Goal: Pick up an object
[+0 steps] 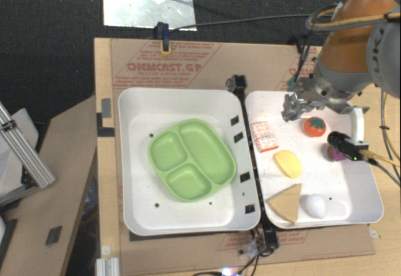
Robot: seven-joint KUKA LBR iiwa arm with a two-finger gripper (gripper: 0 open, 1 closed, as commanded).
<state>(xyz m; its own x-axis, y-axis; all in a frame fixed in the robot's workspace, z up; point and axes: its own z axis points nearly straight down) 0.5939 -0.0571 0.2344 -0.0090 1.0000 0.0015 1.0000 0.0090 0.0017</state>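
A: What lies in the right shallow white bin (360,206)?
B: A small red tomato with a green stalk (314,126), a red-and-white paper packet (264,136), a yellow oval lump (288,163), a tan wedge (286,203), a white egg-shaped ball (314,206) and a purple piece (337,153).
A: And the arm?
B: The grey arm with the orange band (354,37) leans in from the right; its pincer (292,109) hangs just beside the tomato. Whether its tips are apart, I cannot tell.
A: The surface?
B: The left white bin (135,193) holds a green divided plastic tray (191,159), on a brown board (188,62).
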